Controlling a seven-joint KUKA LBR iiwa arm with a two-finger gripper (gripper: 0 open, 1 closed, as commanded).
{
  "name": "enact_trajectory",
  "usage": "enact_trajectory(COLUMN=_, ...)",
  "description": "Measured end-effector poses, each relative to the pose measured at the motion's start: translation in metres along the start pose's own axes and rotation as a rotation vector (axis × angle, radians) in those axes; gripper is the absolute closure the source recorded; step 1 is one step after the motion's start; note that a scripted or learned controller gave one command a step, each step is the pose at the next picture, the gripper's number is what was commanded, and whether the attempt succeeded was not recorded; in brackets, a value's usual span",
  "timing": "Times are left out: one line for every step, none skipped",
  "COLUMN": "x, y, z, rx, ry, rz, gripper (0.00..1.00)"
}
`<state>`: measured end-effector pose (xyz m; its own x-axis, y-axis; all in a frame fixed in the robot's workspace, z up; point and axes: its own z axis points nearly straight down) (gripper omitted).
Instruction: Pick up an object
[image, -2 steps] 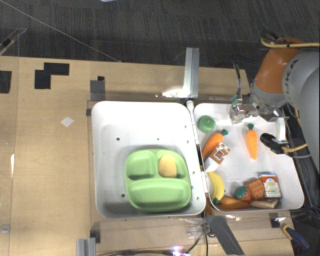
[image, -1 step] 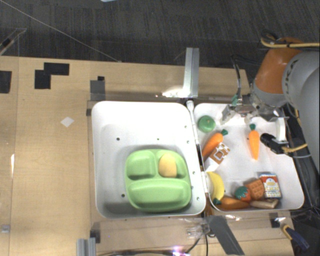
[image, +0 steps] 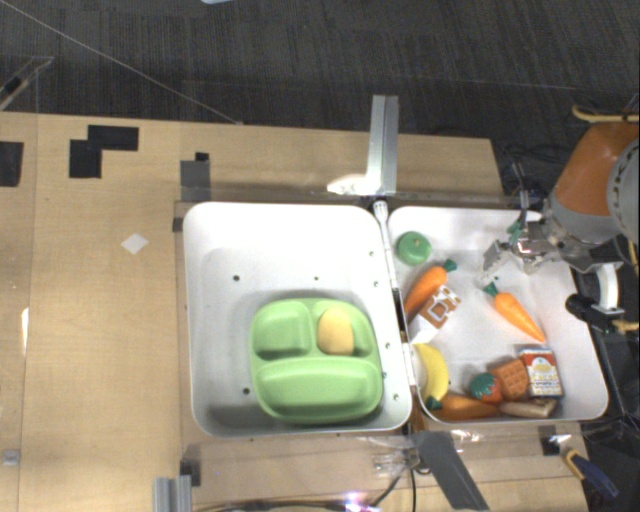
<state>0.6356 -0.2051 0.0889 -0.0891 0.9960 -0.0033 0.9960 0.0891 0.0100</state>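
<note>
My gripper (image: 516, 254) hangs over the upper right part of the right bin (image: 590, 400), reaching in from the right. Its fingers stand open with nothing between them. Just below it lies an orange carrot (image: 516, 313), apart from the fingers. A second carrot (image: 427, 286) lies near the bin's left wall, with a green round fruit (image: 412, 246) above it. A small brown and white box (image: 440, 308) rests beside that carrot.
Along the right bin's front lie a banana (image: 433, 370), a waffle (image: 510, 377), a red carton (image: 542, 372) and other toy food. The left bin (image: 215, 300) holds a green divided plate (image: 300, 385) with a yellow fruit (image: 337, 331) on it.
</note>
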Motion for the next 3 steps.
enact_trajectory(x=0.001, y=0.004, z=-0.014, rx=-0.010, ry=-0.002, rz=-0.005, gripper=1.00)
enact_trajectory(x=0.001, y=0.004, z=-0.014, rx=-0.009, ry=-0.002, rz=-0.005, gripper=0.00)
enact_trajectory(x=0.001, y=-0.006, z=-0.001, rx=-0.001, ry=0.000, rz=-0.157, gripper=0.00)
